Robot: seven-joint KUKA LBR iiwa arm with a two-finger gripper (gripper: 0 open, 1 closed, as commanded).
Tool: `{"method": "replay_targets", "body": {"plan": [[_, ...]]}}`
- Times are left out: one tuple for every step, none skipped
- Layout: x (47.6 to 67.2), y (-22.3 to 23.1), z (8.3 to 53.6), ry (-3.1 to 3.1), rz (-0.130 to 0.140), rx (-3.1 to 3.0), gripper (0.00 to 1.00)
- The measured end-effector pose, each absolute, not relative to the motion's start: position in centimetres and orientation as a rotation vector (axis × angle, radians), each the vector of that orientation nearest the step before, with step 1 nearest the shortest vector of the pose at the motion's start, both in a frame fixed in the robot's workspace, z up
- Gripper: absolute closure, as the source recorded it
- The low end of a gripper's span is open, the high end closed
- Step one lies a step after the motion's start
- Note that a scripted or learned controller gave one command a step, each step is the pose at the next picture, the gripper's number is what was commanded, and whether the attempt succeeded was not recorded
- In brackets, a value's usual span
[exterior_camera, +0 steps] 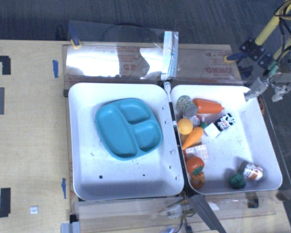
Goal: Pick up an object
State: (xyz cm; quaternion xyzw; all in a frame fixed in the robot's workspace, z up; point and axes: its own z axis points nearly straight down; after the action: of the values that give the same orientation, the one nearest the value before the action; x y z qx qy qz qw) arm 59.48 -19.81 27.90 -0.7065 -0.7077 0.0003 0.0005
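I see the gripper (pixel 266 84) at the far right corner of the right bin (pixel 262 144); I cannot tell its state. Down and left of it lie an orange sausage-shaped toy (pixel 208 106), a small black-and-white carton (pixel 225 122), a carrot (pixel 193 137) and a yellow ball (pixel 185 126). Further left, the left bin (pixel 82 130) holds a blue divided plate (pixel 128 128).

Arm (pixel 274 74) at far right edge
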Motion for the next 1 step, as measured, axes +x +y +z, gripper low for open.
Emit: {"method": "replay_targets", "body": {"plan": [[58.95, -18.31, 13.01, -2.641, 0.003, -1.684, 0.0]]}}
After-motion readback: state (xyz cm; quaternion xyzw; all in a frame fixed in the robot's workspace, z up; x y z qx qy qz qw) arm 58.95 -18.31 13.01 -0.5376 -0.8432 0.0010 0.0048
